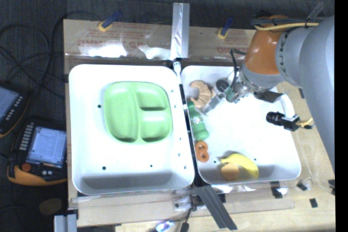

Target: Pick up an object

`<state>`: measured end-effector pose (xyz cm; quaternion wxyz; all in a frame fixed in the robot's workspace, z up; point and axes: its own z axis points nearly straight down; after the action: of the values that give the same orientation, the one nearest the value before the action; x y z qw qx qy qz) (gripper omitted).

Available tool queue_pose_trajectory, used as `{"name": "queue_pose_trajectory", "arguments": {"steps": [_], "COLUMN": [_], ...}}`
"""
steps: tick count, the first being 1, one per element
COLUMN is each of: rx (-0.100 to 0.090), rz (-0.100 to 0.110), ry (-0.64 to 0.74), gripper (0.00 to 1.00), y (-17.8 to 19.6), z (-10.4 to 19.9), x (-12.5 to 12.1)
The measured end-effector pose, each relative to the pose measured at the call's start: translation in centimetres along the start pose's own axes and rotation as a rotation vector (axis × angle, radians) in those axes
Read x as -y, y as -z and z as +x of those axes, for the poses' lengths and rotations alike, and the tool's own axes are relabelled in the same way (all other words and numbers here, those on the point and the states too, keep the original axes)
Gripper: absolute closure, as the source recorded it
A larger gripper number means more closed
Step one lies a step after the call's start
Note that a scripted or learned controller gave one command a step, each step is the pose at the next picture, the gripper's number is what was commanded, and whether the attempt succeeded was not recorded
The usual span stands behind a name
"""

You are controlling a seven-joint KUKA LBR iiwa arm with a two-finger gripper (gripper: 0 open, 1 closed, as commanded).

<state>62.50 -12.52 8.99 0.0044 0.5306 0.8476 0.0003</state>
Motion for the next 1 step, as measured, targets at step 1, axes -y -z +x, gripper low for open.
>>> {"name": "queue_pose_trajectory", "arguments": {"steps": [1], "rx": [0.01], "rz": [-0.004], "ry": [0.163], "gripper": [0.0], "y": [0.16], "z": [3.08], "x": [3.09]}}
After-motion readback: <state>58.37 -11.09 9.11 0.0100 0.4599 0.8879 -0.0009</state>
